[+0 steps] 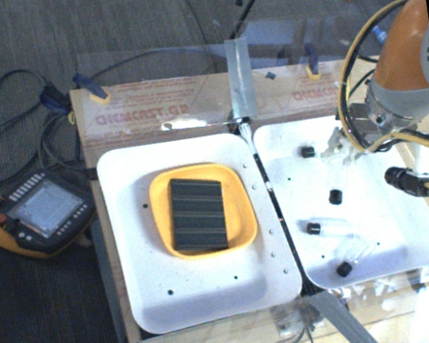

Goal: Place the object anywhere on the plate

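Note:
A dark ribbed rectangular block lies flat on the yellow plate, covering most of its middle. The plate sits in the left white bin. The arm, with its orange band, hangs over the right bin's far right corner. Its gripper looks like a pale, blurred shape low over that bin, well apart from the block and the plate. I see nothing held in it.
Several small black pieces and clear plastic bits lie scattered in the right bin. A black cable end hangs from the arm. A teach pendant rests on the floor at the left.

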`<move>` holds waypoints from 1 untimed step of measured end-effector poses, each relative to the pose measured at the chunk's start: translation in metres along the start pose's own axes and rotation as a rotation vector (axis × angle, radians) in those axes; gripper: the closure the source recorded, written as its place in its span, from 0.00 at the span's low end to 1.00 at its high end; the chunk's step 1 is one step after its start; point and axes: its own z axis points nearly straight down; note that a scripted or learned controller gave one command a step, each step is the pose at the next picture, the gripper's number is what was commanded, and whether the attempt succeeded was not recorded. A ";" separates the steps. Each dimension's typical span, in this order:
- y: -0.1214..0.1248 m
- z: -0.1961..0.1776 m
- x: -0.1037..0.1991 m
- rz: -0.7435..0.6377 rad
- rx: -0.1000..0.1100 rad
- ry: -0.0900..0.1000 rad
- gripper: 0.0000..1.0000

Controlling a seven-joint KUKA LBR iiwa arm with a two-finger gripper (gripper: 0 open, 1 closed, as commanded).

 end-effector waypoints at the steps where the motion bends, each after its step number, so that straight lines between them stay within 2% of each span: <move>1: 0.000 0.000 0.000 0.000 0.000 0.000 0.00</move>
